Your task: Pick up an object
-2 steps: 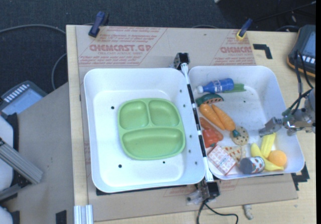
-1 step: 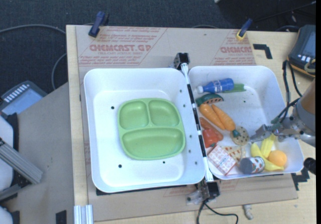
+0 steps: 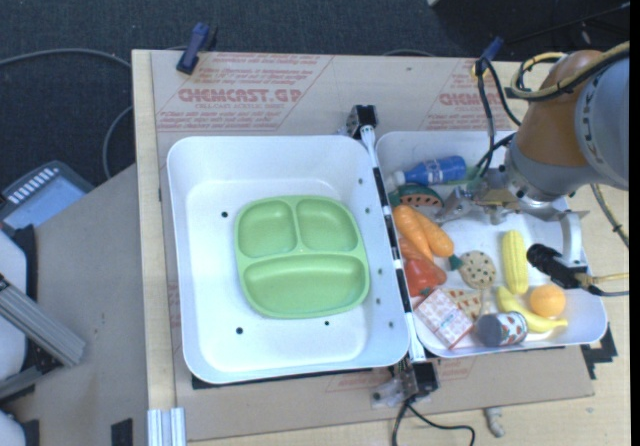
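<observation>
tool [image 3: 467,201] hovers just beside the orange carrot [image 3: 424,232].

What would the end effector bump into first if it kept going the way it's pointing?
Probably the toy watermelon slice, just left of the end effector in the right bin. It seems aimed down and leftward, but depth is unclear, so it might touch the bin floor first.
</observation>
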`<state>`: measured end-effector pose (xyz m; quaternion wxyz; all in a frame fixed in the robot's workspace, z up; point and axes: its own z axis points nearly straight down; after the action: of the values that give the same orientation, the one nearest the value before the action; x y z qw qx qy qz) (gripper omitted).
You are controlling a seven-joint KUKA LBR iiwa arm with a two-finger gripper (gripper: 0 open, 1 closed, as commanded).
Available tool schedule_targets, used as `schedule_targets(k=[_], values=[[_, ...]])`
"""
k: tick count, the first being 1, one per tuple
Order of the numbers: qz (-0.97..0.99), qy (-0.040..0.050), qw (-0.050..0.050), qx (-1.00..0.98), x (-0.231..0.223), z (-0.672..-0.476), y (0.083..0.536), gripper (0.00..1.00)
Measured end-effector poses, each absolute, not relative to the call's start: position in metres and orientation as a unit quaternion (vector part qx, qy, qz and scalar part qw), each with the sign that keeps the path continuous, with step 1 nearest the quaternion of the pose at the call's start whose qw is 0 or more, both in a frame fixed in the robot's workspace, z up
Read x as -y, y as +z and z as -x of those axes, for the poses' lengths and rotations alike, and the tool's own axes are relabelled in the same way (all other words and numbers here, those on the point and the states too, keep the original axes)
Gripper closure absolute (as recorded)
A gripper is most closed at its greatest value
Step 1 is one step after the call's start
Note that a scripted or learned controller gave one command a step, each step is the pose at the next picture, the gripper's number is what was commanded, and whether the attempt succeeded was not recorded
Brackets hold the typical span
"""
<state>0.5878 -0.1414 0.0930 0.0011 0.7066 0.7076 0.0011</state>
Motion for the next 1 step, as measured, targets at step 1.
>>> schedule_targets(k=[1], values=[[-0.705, 0.0030, -0.007, -0.709, 0.1999, -0.4797, 0.0853, 0.00]])
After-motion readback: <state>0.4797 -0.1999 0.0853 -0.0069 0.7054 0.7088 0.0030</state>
